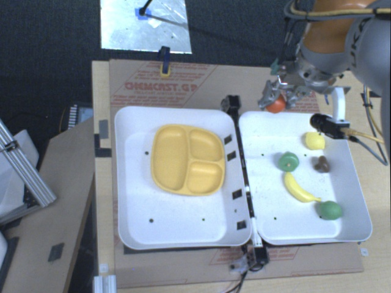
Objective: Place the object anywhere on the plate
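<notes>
**Orange object at the tool, over the right bin's far-left corner**

Orange object [276,105]: small and rounded, seen between the fingers of the tool [278,101], which are closed in on it from either side. It sits above the far-left corner of the right bin [354,182], at or just beyond the rim; whether it touches the rim cannot be told.

Arm [333,26]: enters from the upper right, its orange band uppermost, grey wrist below, tool pointing down and to the left.

Plate [186,159]: yellow, with three compartments, one large on the left and two smaller on the right. It lies flat in the middle of the left bin [137,224]. The plate is well apart from the tool, across the divide between the two bins.

Right bin contents:
- a yellow lemon [314,141] near the far side;
- a small brown item [321,163] just beside and nearer than the lemon;
- a green round item [288,161] near the bin's middle;
- a banana [299,188] lying on a slant just beside that green item;
- a second green ball [330,210] near the front right, close to the banana's tip.

Table [159,78]: both bins rest side by side on a brown cardboard sheet with red print.
</notes>
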Robot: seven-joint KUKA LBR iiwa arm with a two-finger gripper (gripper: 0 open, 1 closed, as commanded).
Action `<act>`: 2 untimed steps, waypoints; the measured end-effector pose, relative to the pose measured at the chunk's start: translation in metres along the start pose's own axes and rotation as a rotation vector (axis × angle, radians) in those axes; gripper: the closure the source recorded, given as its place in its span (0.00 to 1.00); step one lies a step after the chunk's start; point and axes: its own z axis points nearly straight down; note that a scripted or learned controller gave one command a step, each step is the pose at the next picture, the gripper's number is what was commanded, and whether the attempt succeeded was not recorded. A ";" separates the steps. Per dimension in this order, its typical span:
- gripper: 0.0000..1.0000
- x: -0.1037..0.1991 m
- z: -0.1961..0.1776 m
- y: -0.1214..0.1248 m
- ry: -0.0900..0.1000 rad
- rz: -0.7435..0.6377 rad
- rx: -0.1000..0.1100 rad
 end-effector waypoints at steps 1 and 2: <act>1.00 0.045 0.006 -0.006 -0.001 0.001 0.001; 1.00 0.088 0.017 0.001 -0.002 0.003 -0.001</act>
